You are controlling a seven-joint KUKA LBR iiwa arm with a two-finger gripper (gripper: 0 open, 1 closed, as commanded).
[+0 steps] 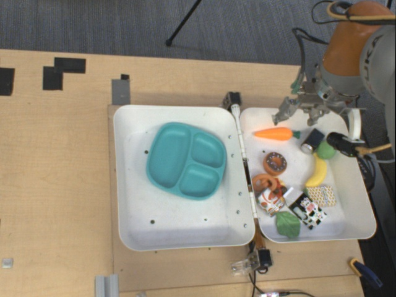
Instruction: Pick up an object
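Hand (301,111) hangs over the far edge of the right bin (365,210), at about 12 o'clock of that bin, below the orange band (344,48) of the arm. Its fingers look spread, with nothing between them. Nothing is held.

Carrot (273,134) lies just beside the hand, at about 7 o'clock from it, flat on the bin floor with its tip toward the left bin (124,228). At about 5 o'clock from the hand sit a small dark block (314,137) and a green ball (325,150), close together. Below those, a banana (318,171) lies near the bin's middle. A brown round piece (275,162) sits at 6 o'clock from the carrot, with a pretzel (266,182) and a red-and-white toy (271,200) beneath it. Toward the near edge are a green lump (288,223), a black-and-white piece (307,210) and a patterned tan piece (323,195).

A teal tray (185,159) with three compartments lies in the left bin, well apart from the hand, at about 8 o'clock. Both bins rest on the bench (55,184).
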